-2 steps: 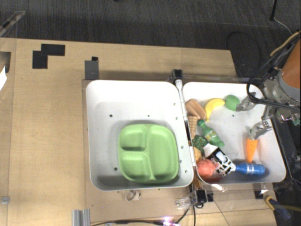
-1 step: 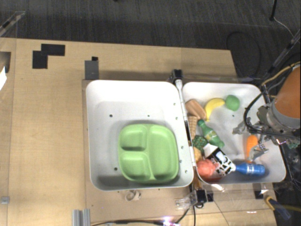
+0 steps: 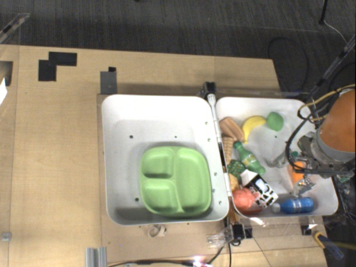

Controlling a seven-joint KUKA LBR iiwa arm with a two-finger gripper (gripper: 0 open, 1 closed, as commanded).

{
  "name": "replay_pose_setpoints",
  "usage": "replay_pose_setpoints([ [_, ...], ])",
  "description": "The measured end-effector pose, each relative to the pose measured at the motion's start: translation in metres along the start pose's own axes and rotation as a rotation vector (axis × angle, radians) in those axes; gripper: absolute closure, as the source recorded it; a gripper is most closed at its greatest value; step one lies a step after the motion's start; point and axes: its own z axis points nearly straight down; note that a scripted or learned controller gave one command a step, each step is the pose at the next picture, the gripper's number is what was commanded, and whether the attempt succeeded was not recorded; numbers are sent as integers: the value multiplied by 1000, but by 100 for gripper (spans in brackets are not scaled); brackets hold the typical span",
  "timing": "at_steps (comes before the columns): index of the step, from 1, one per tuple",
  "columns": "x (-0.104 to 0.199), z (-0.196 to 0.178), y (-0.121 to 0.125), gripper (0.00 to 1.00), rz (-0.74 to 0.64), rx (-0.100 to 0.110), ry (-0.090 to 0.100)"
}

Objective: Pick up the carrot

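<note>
The carrot (image 3: 293, 175) shows as a small orange piece near the right side of the right bin (image 3: 278, 144), mostly hidden beneath the arm's wrist. My gripper (image 3: 303, 181) hangs directly over it, low in the bin, below the orange band (image 3: 339, 128) of the arm. Whether the gripper touches the carrot cannot be made out from this angle.
The right bin also holds a yellow fruit (image 3: 254, 124), a green ball (image 3: 275, 120), a brown cone (image 3: 230, 130), a green bottle (image 3: 247, 158), a red item (image 3: 245, 199), a black-and-white object (image 3: 265, 193) and a blue object (image 3: 296, 206). A green divided plate (image 3: 175, 178) lies in the left bin (image 3: 128, 121).
</note>
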Motion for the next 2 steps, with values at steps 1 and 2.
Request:
replay_pose_setpoints([
  [1,-31,1,-16,0,173,-1,2],
  [2,-21,1,-10,0,-94,-2,-1],
])
